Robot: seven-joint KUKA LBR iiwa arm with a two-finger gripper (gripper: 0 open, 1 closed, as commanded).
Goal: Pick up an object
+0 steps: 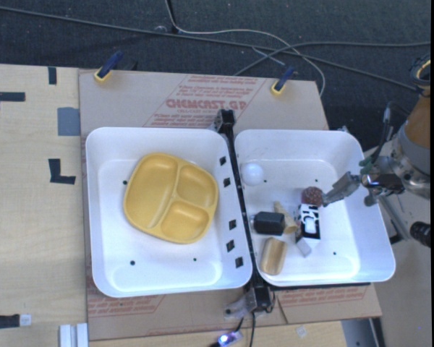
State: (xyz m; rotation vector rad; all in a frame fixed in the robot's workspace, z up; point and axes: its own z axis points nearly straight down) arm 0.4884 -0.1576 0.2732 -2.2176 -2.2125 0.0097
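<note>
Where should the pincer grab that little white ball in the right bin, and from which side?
Probably straight from above, closing across the white ball at its widest part. It is round, so any grip direction works, and it sits apart from the clutter, though near the divider, so fingers parallel to that wall seem safest.

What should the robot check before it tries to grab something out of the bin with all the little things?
1. Things to grab lie in the right bin: ok, a white ball, a reddish ball, a black block and a tan piece.
2. Gripper over that bin: ok, beside the reddish ball.
3. Jaws open: cannot tell.
4. Gripper free of a load: cannot tell.
5. Target stands alone: not ok, the small things crowd together.
6. Yellow tray out of the way: ok, in the left bin.
</note>
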